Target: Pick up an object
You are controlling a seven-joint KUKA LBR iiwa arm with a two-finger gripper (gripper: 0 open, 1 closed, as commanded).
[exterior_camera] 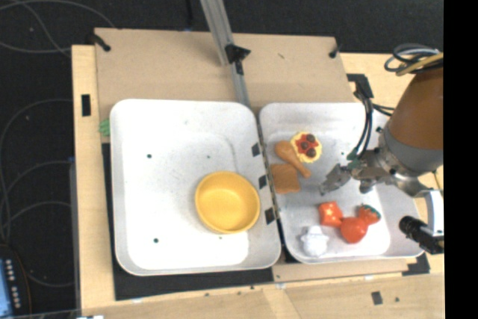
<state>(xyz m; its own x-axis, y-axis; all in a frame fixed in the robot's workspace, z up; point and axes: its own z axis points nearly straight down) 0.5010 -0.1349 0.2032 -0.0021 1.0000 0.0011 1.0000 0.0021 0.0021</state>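
A red toy [331, 214] lies in the right bin [336, 116], just below and left of the gripper [340, 177]; a tomato [358, 225] sits beside it and a white piece [314, 241] nearer the front. I cannot tell the gripper's state, and nothing shows in its grasp. The left bin [149, 160] holds a yellow bowl [227, 202]. Both bins rest on a tan bench [172, 71].

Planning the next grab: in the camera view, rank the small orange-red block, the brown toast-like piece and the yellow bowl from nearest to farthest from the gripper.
From the gripper:
1. Small orange-red block, right bin, just below it.
2. Brown toast-like piece, right bin's left edge.
3. Yellow bowl, left bin.
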